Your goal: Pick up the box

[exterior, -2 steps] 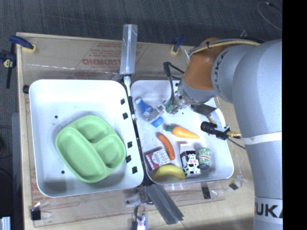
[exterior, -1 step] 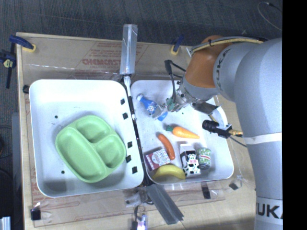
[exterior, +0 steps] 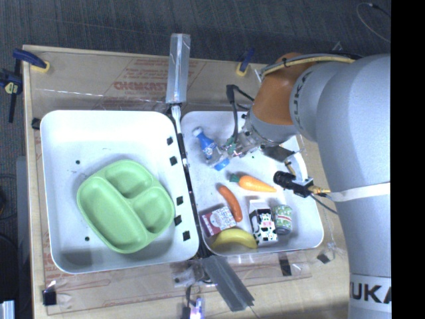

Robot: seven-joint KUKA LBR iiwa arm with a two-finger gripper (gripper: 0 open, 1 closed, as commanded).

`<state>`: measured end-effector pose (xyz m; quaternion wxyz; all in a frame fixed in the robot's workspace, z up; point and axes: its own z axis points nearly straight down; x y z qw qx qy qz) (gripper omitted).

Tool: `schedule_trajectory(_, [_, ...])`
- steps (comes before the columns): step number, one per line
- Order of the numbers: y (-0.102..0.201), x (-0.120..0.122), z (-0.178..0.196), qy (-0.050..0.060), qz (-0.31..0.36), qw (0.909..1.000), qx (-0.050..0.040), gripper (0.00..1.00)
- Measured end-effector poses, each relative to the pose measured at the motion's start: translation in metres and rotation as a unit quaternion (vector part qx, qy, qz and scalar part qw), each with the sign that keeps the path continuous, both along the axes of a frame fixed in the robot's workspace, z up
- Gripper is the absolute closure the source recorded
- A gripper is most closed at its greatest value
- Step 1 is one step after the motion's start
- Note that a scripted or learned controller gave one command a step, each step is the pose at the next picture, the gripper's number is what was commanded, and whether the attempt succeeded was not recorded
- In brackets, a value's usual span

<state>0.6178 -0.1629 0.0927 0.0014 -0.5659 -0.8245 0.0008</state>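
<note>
A small dark red box (exterior: 218, 219) lies near the front of the right bin (exterior: 309, 234), just above a banana (exterior: 234, 239). A black-and-white cow-patterned carton (exterior: 263, 226) stands to its right. My gripper (exterior: 228, 153) hangs low over the back middle of the right bin, right beside a blue bottle (exterior: 204, 143). It is well behind the red box and the carton and apart from both. Nothing shows in its grasp.
A carrot (exterior: 252, 183) and an orange sausage-like piece (exterior: 230, 202) lie between the gripper and the box. A green can (exterior: 283, 218) stands by the carton. The left bin (exterior: 60, 131) holds a green divided plate (exterior: 126, 205).
</note>
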Motion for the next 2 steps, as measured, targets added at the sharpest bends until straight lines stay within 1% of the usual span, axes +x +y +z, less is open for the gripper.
schedule_trajectory(1, [0.075,0.040,0.101,-0.002,0.040,0.9992,-0.0001,1.00])
schedule_trajectory(2, [0.055,0.006,0.158,-0.001,-0.070,0.9976,-0.0007,1.00])
